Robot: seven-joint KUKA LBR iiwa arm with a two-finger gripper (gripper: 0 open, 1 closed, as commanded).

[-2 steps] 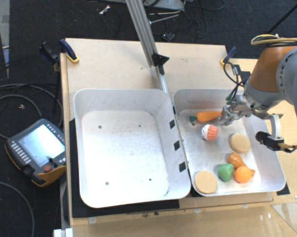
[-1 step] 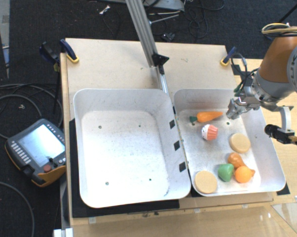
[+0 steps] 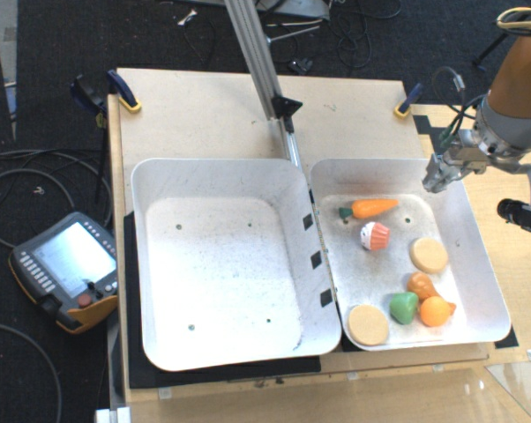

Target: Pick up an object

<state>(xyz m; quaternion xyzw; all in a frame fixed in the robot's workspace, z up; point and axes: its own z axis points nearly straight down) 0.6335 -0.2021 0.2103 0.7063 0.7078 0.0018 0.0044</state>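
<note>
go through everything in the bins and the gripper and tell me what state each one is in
gripper: raised over the right bin's far right corner, nothing visibly held
carrot: lying flat
red and white cupcake: tipped on its side
two round biscuits: lying flat, apart
green pepper: resting beside the orange fruit
left bin: level on the bench

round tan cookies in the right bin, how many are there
2. One cookie lies near the right bin's right wall, below the carrot. The other cookie sits at the bin's near edge, left of the green toy. None looks hidden.
</note>
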